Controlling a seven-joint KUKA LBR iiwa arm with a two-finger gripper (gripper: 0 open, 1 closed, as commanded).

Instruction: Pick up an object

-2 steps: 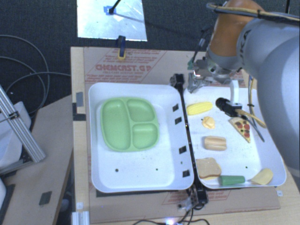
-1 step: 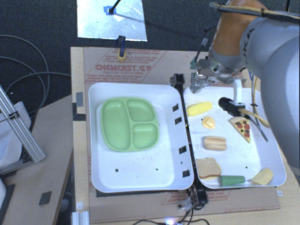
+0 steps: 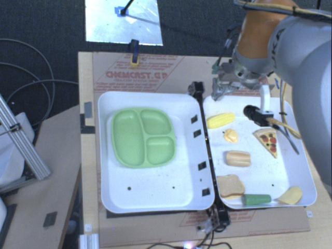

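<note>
- The gripper (image 3: 222, 91) is seen over the far edge of the right bin (image 3: 262, 178), near the corner that lies next to the left bin (image 3: 150, 188).
- It is carried by the arm (image 3: 306, 61), which is brought in from the right, with the orange band shown above the wrist.
- Whether the gripper is spread or pressed together cannot be told from this slant.
- The things that could be picked are all laid in the right bin, on its floor, and all are apart from the gripper.
- The corn (image 3: 220, 120) is placed nearest the gripper, just below it in the view, lying crosswise.
- A small yellow piece (image 3: 231, 135) is set just below the corn; what it is cannot be made out.
- The bun (image 3: 238, 158) is found below that, near the middle of the bin.
- The pizza slice (image 3: 268, 140) is laid to the right of the yellow piece, with its tip turned toward the near side.
- The toast (image 3: 231, 185) is placed at the near left corner, beside the dividing rim.
- A green stick (image 3: 256, 198) is laid along the near wall, touching or just beside the toast.
- A yellow wedge (image 3: 289, 195) is set in the near right corner.
- In the left bin a green plate (image 3: 142, 137) with three compartments is laid flat.
- Both bins are borne on a cardboard sheet (image 3: 140, 74), to whose far edge a clip (image 3: 134, 52) is fixed.
</note>
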